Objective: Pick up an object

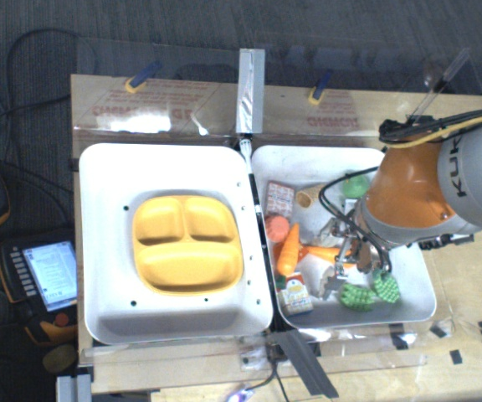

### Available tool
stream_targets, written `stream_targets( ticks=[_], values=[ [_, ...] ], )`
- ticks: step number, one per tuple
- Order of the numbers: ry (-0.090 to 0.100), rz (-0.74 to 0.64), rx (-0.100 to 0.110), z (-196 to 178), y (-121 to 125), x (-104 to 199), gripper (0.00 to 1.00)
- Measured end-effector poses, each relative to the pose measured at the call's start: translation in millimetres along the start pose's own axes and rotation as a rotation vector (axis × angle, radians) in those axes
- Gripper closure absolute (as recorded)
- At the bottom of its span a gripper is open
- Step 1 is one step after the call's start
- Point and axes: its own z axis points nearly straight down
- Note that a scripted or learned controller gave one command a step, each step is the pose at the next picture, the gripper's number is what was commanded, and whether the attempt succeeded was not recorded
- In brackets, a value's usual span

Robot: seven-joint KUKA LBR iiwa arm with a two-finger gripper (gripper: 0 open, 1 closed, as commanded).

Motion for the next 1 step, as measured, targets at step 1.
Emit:
stream_targets(
  ticks=[1],
  values=[
    [0.003,-0.269,0.002,0.8,34.3,-39.5,0.0]
  ],
)
